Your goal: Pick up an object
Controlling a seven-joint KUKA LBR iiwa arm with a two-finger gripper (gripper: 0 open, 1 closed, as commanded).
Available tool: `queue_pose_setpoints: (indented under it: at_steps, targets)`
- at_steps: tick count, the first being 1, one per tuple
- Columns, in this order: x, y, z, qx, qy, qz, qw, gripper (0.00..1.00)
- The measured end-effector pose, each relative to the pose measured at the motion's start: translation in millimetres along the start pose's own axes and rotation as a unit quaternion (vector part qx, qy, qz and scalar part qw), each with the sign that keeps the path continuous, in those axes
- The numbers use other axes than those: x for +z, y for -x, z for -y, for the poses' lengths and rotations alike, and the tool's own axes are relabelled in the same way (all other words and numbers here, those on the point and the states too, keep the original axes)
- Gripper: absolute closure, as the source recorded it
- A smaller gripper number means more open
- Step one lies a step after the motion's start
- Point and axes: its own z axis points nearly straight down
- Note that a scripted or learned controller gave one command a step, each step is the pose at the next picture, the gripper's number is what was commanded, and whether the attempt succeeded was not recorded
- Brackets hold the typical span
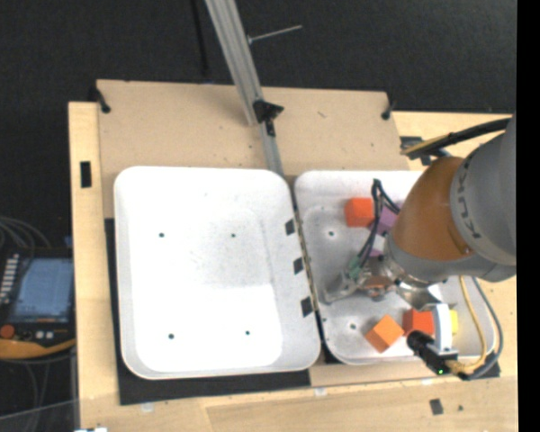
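Grey arm with orange band reaches over the right bin. Claw position: low in this bin, near its left wall; open or closed cannot be determined. Orange blocks lie at and. Left bin adjoins.

We look down from one fixed camera above the bench, at a slight slant and from fair height, taking in both white bins whole, with the arm entering at our right.
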Motion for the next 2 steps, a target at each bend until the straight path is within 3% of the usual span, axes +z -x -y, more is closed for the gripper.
queue_pose_setpoints:
  at_steps: [1,2]
  targets:
    - [-11.4,1.3,-1.1,0.004,0.002,0.0,1.0,1.0]
    - [-56.0,-2.8,-1.9,-0.003,0.002,0.0,1.0,1.0]
